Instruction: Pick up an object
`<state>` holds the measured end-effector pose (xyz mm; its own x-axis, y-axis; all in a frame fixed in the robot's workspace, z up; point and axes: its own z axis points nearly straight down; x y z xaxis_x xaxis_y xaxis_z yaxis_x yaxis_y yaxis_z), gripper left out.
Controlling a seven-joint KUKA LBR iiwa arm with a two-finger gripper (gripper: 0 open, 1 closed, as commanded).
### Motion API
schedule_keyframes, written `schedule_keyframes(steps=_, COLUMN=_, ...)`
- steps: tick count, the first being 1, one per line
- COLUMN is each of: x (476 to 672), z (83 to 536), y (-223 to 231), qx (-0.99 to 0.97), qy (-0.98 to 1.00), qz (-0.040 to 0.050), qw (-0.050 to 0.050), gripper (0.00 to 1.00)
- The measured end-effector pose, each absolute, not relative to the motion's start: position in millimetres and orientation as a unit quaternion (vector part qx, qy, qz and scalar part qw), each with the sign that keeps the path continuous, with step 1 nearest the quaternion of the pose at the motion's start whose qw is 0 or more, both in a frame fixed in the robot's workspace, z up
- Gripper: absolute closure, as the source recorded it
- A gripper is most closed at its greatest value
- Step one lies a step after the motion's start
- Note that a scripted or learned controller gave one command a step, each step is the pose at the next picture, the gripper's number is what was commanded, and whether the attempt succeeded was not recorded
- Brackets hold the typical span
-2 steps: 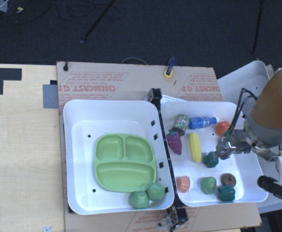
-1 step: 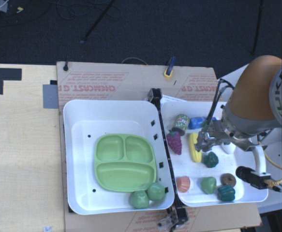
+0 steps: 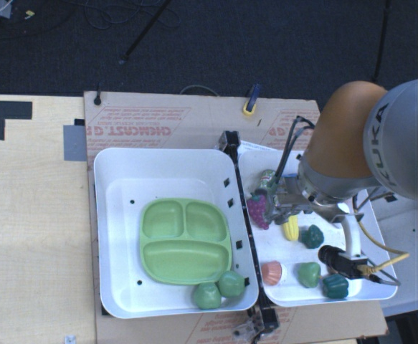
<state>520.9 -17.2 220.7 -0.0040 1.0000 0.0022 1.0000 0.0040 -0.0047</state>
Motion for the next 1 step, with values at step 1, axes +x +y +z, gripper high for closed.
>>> schedule_keyframes(steps=1, x=530.3, z=223.3, y=41.2, qx=-0.705, qy=-0.709, qz=0.0003, qw=0.002, gripper=1.00)
